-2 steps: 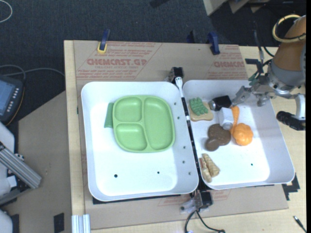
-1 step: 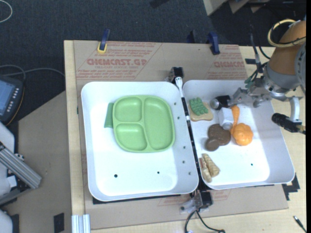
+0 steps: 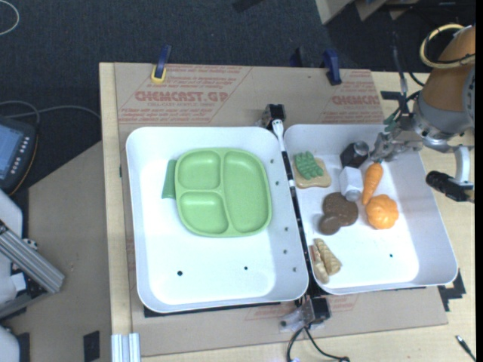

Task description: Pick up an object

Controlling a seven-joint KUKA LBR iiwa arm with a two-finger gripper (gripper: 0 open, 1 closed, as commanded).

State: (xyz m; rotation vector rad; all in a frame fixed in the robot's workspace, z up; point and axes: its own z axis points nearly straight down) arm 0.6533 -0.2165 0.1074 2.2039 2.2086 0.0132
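Over the right white bin (image 3: 423, 274), the gripper (image 3: 385, 143) hovers beside a plastic orange carrot (image 3: 371, 183); whether it grips anything, I cannot tell. Crowding by the round orange fruit (image 3: 382, 211) and white cylinder (image 3: 351, 181) risks a glancing miss.

The scene is evenly and brightly lit from above. Soft, short shadows are cast, and mild glare is seen on the two shallow white plastic bins (image 3: 151, 225). Slight softness is noted throughout; the far dark floor (image 3: 113, 13) is rendered dim.

Two bins (image 3: 151, 225), one green plate (image 3: 223, 191)
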